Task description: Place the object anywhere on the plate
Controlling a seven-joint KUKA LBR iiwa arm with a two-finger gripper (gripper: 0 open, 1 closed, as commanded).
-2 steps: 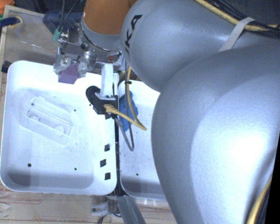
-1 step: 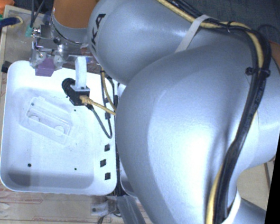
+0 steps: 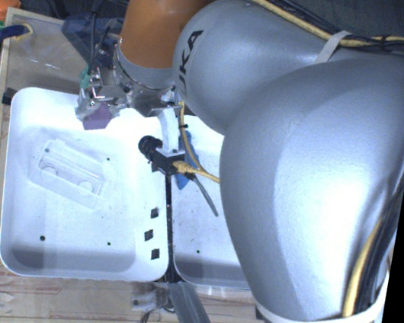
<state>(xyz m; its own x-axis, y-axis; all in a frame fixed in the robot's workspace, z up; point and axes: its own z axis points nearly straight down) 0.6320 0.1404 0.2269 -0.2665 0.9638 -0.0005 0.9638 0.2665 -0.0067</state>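
The grey arm's metal tool (image 3: 96, 103) is gripping a small purple block (image 3: 98, 117) at the left white bin's (image 3: 10, 239) eleven o'clock corner, above a clear plastic plate (image 3: 69, 169); the block is looking light, rigid, best pinched across flat sides.

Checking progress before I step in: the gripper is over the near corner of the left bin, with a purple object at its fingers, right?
Not the near corner. The camera view shows the gripper over the left bin's far edge, with the purple object at its fingers.
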